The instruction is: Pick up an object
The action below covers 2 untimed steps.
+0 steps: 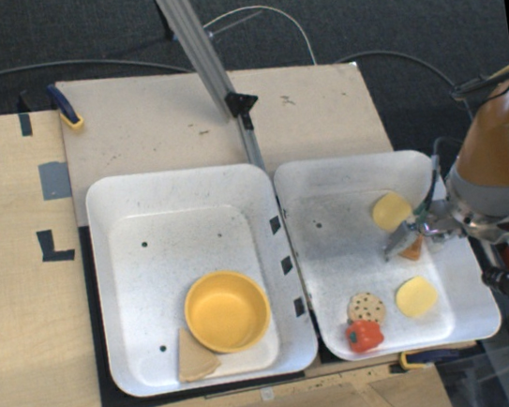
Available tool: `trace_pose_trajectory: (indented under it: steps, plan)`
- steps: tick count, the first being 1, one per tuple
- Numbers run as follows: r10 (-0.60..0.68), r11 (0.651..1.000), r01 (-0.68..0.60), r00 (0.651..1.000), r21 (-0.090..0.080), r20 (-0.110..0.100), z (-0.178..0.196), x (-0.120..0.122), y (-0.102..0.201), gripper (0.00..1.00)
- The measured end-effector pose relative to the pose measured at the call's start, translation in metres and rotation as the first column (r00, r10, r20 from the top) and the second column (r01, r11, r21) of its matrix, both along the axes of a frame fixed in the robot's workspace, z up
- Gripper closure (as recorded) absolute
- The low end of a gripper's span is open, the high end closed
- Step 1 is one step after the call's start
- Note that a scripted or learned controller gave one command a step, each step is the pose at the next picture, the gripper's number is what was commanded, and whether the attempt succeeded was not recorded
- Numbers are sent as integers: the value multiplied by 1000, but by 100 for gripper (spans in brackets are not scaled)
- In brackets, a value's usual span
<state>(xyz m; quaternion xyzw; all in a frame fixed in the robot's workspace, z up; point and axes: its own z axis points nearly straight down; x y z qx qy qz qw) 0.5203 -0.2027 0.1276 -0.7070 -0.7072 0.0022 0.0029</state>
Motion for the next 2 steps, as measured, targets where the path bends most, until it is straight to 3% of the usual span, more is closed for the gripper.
trace_pose_trajectory:
  steps: [1,2]
  plan:
    - [1,1000,-1,1000,-2,6,-39,0,0,0]
    - [2,1000,-2,1000,-1,6,-28,0,1,100]
